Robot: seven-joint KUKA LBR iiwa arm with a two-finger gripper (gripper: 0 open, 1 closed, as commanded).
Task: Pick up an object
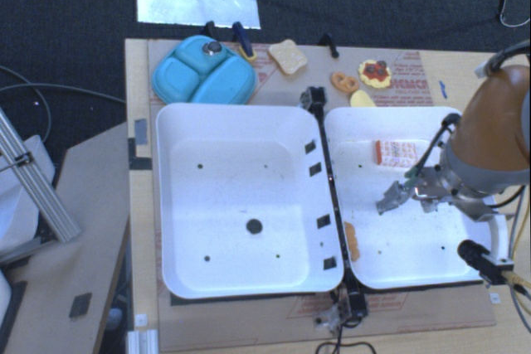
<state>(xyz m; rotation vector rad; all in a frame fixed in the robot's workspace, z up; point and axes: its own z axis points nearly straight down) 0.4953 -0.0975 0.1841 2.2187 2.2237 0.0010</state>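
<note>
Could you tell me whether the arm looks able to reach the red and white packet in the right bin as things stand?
Probably yes. The packet lies flat and alone on the floor of the right bin, and the tool hangs over the same bin just in front of it, with nothing between them.

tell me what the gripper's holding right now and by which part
Nothing shows between its fingers. The gripper hangs over bare floor of the right bin, apart from the red and white packet and the small orange piece.
</note>
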